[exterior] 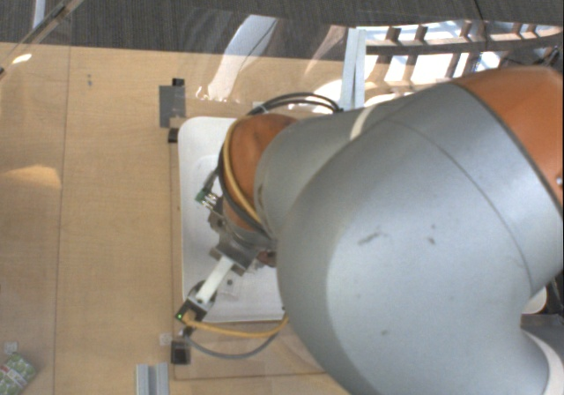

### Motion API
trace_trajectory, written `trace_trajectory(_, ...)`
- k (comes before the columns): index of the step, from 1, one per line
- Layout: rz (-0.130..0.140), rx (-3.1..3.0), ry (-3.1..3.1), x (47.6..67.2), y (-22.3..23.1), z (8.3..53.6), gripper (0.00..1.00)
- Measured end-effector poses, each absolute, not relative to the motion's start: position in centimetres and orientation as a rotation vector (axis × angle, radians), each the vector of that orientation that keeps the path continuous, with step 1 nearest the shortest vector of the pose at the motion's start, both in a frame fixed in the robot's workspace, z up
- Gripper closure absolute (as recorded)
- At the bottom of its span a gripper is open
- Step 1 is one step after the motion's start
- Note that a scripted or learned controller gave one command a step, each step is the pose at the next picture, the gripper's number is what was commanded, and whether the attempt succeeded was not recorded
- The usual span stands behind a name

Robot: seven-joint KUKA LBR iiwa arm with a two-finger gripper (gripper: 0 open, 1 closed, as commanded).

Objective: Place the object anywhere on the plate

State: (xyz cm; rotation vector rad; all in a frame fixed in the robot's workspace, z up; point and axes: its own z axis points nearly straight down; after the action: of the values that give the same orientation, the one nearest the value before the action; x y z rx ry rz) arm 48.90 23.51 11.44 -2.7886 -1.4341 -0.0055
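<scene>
My grey arm (414, 243) with its orange band (256, 151) looms large and reaches down into the left white bin (196, 208). The wrist end and the gripper (231, 242) hang low over the bin's left half, seen from above and behind. A white cable fitting with a green light (201, 294) sticks out from the wrist toward the bin's front left corner. The arm hides most of the bin's floor and whatever lies under the wrist.
A yellow and a grey cable (238, 331) loop along the bin's front edge. Black clamps (173, 102) (180, 351) sit at the bin's left corners. Bare wooden bench (88, 208) stretches to the left. A metal frame (441, 40) stands at the back right.
</scene>
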Motion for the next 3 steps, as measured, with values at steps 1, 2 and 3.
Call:
trace_trajectory(1, -0.005, -2.818, -1.387, 48.8, 13.6, 17.9, 1.00)
trace_trajectory(2, -0.008, -2.814, -1.394, 48.9, 13.8, 18.9, 1.00)
trace_trajectory(3, 0.003, -2.939, -1.103, 48.6, 23.6, 10.8, 1.00)
